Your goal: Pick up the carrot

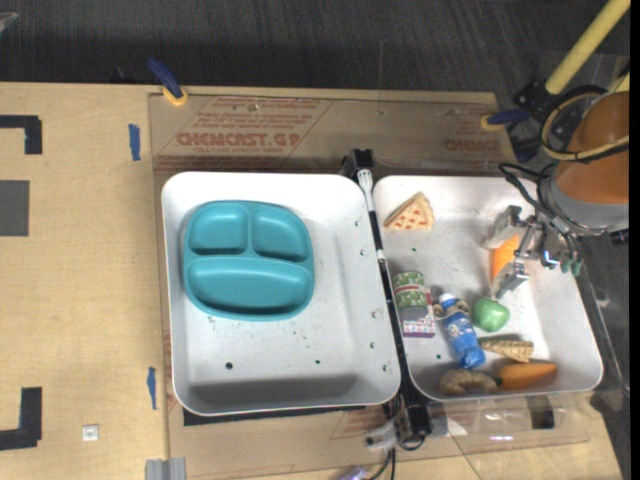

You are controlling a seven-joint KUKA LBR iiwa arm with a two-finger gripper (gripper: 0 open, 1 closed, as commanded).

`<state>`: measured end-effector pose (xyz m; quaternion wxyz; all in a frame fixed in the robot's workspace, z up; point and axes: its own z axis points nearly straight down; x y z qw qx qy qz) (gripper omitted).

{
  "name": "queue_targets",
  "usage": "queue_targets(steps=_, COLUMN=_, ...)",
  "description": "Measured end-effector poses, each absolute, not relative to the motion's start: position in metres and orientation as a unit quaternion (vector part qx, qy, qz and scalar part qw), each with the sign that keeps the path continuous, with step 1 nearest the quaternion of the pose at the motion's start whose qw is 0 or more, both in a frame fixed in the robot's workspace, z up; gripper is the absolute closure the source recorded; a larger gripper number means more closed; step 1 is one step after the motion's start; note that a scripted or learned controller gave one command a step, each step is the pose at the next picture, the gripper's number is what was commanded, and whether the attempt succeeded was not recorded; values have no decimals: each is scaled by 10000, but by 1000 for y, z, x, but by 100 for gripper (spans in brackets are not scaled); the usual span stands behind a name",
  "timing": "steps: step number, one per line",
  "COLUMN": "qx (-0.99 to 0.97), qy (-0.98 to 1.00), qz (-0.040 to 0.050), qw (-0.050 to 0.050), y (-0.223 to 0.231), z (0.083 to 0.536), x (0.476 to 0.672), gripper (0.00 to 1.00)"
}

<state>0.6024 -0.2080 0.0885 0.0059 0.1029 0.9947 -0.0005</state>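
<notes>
Carrot (502, 259): orange, held between the fingers of the gripper (512, 254), upper right part of the right bin (590, 338). Just below: green apple (490, 315). Nearby: blue bottle (461, 335), pizza slice (411, 214). Left bin (330, 368): teal divided plate (248, 259).

- A pale wooden bench (80, 268) fills most of the view, from 6 round to 10 o'clock.
- Dark grey carpeted floor (300, 18) runs across the top, at 12 o'clock.
- A printed cardboard sheet (250, 128) lies flat on the bench.
- Black tape marks (28, 133) sit at 9 o'clock.
- Blue clamps (165, 78) grip the cardboard's far edge.
</notes>
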Motion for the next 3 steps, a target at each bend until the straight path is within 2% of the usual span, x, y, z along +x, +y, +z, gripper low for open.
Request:
queue_targets(steps=1, qx=1021, qy=9947, qz=-18, qw=136, y=-208, z=104, x=607, gripper=100)
queue_targets(steps=2, qx=143, qy=9999, qz=-6, qw=70, y=-223, z=90, x=572, gripper=100)
queue_targets(steps=3, qx=141, qy=9999, qz=-6, qw=58, y=-223, z=89, x=572, gripper=0)
